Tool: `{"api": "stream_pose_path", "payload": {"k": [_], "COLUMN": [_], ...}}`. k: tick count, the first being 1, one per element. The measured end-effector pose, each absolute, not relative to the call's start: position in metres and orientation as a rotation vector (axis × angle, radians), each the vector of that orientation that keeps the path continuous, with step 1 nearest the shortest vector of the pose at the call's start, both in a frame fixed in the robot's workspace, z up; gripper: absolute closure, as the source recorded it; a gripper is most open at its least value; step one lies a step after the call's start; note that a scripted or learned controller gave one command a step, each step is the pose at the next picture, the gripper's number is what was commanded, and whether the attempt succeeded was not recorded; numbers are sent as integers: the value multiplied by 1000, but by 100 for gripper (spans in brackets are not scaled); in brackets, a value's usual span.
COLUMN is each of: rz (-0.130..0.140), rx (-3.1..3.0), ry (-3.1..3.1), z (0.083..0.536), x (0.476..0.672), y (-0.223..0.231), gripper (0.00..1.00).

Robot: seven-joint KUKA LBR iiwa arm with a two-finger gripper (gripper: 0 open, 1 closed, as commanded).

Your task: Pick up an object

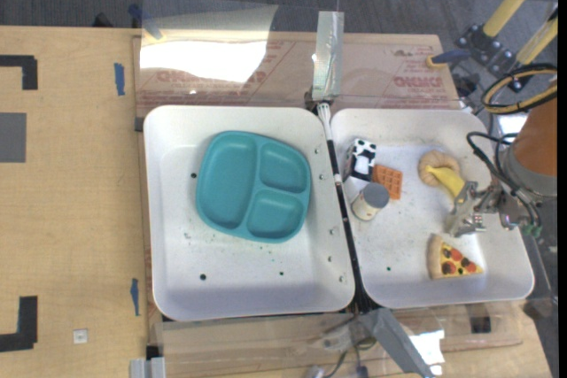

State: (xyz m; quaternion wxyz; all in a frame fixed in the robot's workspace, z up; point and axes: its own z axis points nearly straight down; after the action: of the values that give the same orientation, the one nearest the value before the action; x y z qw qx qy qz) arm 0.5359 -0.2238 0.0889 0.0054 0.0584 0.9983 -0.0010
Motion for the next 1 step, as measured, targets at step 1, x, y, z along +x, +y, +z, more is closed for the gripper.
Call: {"api": "stream_pose_path", "payload": {"k": [1], "rz": [-4], "rx": [185], "ry": [3116], "z": [101], "x": [539], "y": [-223], "gripper": [100]}}
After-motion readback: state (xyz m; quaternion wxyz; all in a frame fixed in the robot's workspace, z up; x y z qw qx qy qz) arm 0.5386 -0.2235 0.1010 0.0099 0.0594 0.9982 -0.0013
